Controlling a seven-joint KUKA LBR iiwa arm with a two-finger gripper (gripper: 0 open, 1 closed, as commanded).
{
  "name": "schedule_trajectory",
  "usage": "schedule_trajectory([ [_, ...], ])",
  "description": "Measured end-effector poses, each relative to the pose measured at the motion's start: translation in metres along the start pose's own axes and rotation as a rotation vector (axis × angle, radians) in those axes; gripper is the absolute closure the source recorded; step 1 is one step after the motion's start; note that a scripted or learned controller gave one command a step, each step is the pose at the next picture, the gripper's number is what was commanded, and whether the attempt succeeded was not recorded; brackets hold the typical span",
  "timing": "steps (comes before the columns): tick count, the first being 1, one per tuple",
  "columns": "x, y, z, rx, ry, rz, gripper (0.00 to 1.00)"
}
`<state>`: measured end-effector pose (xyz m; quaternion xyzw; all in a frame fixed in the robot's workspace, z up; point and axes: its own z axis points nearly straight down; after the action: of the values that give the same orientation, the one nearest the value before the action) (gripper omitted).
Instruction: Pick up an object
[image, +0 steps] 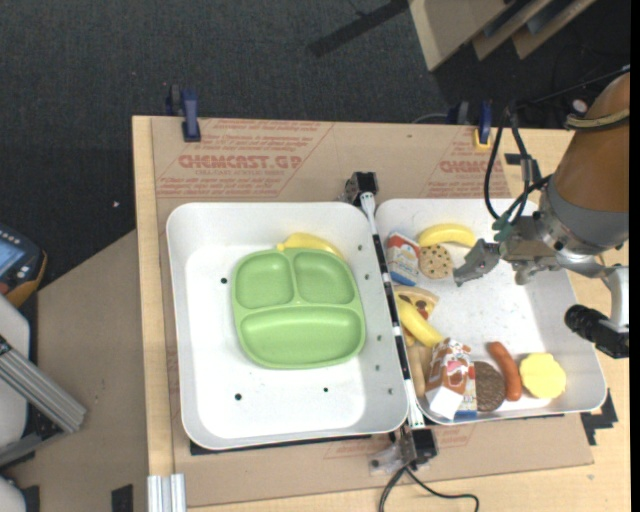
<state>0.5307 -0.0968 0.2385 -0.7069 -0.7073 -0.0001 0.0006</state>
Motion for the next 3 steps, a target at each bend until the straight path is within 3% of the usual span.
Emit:
schedule_trajectory([
  [1,-0.079,0.079,0.069,-0.007,-0.007,0.004,0.00],
  [2,0.016,0.138,0.052,-0.009,0.000,-0.009,0.00],
  [3,-0.008,-0.010,0.116,0.018,0.002,0.008,0.00],
])
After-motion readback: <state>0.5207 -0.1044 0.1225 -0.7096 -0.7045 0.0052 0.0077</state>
